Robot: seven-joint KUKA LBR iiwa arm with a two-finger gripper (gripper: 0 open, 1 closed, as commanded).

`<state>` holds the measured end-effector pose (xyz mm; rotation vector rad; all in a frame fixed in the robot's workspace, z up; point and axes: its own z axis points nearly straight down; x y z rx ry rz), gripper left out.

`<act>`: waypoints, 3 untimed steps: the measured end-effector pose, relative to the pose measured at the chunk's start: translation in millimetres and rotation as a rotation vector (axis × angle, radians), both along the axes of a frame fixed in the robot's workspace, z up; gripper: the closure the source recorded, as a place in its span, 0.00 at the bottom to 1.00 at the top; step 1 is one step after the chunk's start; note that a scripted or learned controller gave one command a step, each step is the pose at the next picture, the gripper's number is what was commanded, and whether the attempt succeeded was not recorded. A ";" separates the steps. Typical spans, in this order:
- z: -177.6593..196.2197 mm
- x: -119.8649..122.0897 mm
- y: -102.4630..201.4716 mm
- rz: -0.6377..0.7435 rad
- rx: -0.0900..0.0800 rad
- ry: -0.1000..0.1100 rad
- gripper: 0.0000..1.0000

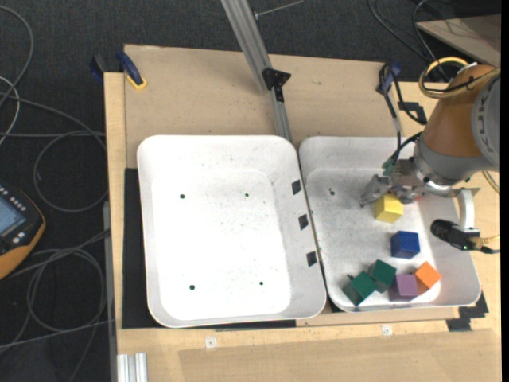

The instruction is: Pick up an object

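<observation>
In the right bin (342, 213) my gripper (387, 196) hangs over the upper middle, open, one grey finger (370, 194) splayed out to the left. A yellow block (390, 209) lies directly under the fingertips, resting on the bin floor. Nearer the front sit a blue block (405, 243), an orange block (428, 274), a purple block (406, 286) and two dark green blocks (372, 280), all apart from the gripper.
The left bin (215, 229) stands beside the right one, with a row of black clips along the shared wall. A slanted metal rail (254, 50) crosses the bench behind the bins. Cables run by the arm at the right.
</observation>
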<state>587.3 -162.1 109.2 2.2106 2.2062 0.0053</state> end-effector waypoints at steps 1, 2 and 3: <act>13.7 2.4 0.9 0.002 0.000 -0.008 1.00; 58.1 5.4 -2.5 0.003 0.009 0.009 1.00; 117.6 -1.0 1.7 0.004 0.009 0.008 1.00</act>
